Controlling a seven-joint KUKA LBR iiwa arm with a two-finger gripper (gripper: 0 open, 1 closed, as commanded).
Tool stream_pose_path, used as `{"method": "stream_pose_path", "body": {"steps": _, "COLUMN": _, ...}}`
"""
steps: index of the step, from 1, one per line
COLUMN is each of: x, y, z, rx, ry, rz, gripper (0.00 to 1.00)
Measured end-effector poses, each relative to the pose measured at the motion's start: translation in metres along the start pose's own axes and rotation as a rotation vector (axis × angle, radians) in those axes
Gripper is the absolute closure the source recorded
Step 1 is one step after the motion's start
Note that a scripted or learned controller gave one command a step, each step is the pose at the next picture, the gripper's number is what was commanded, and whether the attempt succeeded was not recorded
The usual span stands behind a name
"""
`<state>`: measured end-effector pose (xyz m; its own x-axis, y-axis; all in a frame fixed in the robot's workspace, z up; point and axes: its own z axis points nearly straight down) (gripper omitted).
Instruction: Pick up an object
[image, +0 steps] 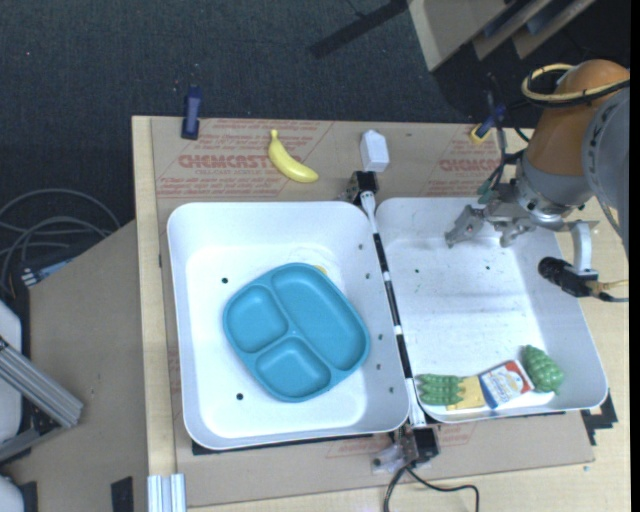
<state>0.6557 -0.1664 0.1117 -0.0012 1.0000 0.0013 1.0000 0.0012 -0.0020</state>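
Claw (487, 226) spread wide, holding nothing, far end of right bin (560, 330) from small light toys (490, 385); pinch green one's (541, 367) middle

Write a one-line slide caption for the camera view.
Gripper hovers open over the right bin; blue divided plate fills the left bin.

Cardboard-topped bench (250, 165), two white bins (200, 300), banana (290, 160), perhaps a small white box (374, 150)
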Motion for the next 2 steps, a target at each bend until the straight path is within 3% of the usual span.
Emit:
{"method": "stream_pose_path", "body": {"steps": 1, "x": 0.031, "y": -0.054, "z": 0.028, "rx": 0.001, "ry": 0.0, "rz": 0.001, "gripper": 0.0}}
{"method": "stream_pose_path", "body": {"steps": 2, "x": 0.011, "y": 0.011, "z": 0.026, "rx": -0.004, "ry": -0.002, "rz": 0.001, "gripper": 0.0}}
